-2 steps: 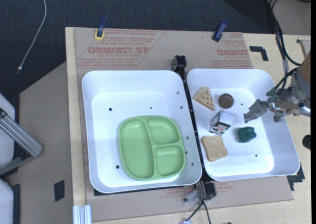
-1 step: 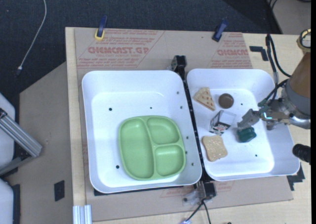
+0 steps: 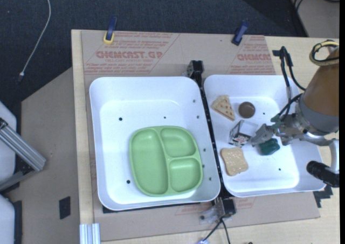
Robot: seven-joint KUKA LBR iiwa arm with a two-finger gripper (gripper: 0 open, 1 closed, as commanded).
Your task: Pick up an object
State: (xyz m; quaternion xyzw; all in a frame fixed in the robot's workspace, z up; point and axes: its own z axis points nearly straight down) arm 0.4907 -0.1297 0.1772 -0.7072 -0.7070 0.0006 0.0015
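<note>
My gripper (image 3: 263, 136) hangs low over the middle of the right bin (image 3: 285, 179), reaching in from the right. A dark green object (image 3: 269, 147) lies right under it, partly covered by it, and whether they touch is not visible. Just left of the gripper sits a small silver and black item (image 3: 238, 133). A tan bread slice (image 3: 233, 161) lies toward the bin's front left. A pale wedge-shaped piece (image 3: 223, 107) and a round brown piece (image 3: 246, 110) rest near the back.
The left bin (image 3: 108, 103) holds a light green divided plate (image 3: 164, 159). A black clip (image 3: 195, 68) sits at the back between the bins. Cables run by the arm at the right, and clamps (image 3: 110, 31) hold the cardboard base.
</note>
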